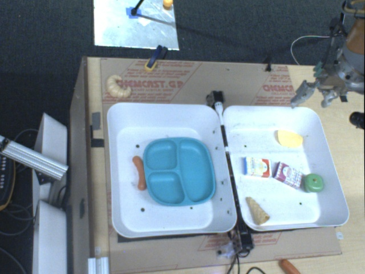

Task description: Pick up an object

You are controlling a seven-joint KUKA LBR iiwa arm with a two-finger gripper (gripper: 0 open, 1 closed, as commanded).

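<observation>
Nearest the camera: a small orange-red sausage-shaped piece [289,265] lies on the brown cardboard-covered surface [188,79] at the bottom edge of the frame, outside both bins.
Left bin: the shallow white plastic left bin [122,153] holds a brown toy sausage [140,172] lying lengthwise, just beside the left rim of a blue plastic plate with divided compartments [178,170]; the plate sits flat in the middle, its sections bare.
Upper left of the frame: a pale curled pastry-like toy [118,85] rests on the cardboard beyond the left bin, out of the working area.
Right bin: the shallow white plastic right bin [331,210] carries the likely targets, well spread so each can be approached alone. From its left: a tan cone-shaped piece [257,210], a small white and red carton [256,166], a yellow flat wedge like cheese [290,138], a dark red patterned packet [288,174], and a round green lid-like object [313,182] just beside the packet.
Pincer: the grey metal pincer [317,93] hangs at the upper right, above the far rim of the right bin; its fingers stand apart and carry nothing.
Judgement: no object is lifted yet; the yellow wedge lies closest below.
</observation>
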